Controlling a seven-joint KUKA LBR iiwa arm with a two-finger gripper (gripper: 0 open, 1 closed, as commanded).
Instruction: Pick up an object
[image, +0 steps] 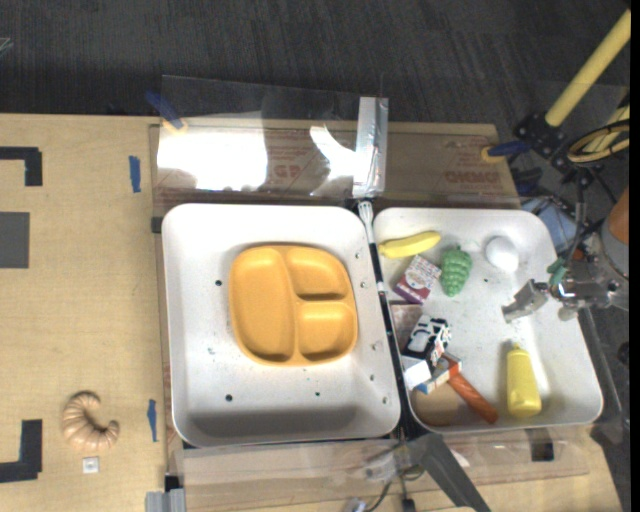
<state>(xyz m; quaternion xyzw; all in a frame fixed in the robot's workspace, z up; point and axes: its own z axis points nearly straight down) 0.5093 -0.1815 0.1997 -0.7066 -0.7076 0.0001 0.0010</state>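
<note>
Hovering at the right bin's (575, 395) right rim, pincer (525, 300) opening unclear, yellow bottle (521, 377) just below.

Reddish print on the cardboard (300, 165) behind the bins is too blurred to read

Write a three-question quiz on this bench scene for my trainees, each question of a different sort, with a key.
1. True or false: the orange divided plate lies in the left bin.
2. Multiple choice: what lies nearest the yellow bottle in the right bin? A) banana B) orange tool C) white ball
3. Fill in: the green ridged object lies just right of the ____ packet.

Key: 1 true; 2 B; 3 purple.
</note>
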